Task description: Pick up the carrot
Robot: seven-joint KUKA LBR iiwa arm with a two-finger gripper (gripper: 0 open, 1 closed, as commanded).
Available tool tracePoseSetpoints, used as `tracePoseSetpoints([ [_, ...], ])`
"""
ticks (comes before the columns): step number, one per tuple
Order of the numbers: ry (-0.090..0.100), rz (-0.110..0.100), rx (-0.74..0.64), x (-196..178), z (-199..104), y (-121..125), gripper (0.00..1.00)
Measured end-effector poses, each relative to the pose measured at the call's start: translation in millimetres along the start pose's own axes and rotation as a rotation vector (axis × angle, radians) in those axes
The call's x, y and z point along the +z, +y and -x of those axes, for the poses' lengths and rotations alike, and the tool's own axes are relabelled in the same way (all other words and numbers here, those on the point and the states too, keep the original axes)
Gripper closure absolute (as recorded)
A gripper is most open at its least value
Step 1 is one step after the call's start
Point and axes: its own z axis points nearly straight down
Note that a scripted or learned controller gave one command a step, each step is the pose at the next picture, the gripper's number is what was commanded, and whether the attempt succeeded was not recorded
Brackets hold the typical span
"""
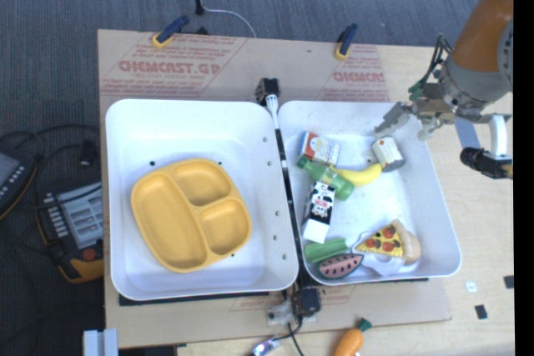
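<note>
Spread open and empty above the right white bin's (446, 217) far edge, the two-finger gripper (410, 117) should be carried well toward the bench's near edge, where the small orange toy carrot (350, 341) is seen outside both bins.

carrot (350, 342) on bench, outside bins | arm (480, 46) over right bin (446, 221) far corner | yellow tray (190, 214) in left bin (133, 137)

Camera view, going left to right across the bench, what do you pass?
Yellow divided plate → milk carton → carrot → pizza slice → gripper
</note>
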Motion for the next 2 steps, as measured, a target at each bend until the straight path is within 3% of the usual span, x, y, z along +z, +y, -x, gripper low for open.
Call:
tracePoseSetpoints([
  [1, 0.000, 0.002, -0.003, 97.4, -5.4, -76.0, 0.00],
  [2, 0.011, 0.021, -0.062, 99.6, 0.1, -131.1, 0.00],
])
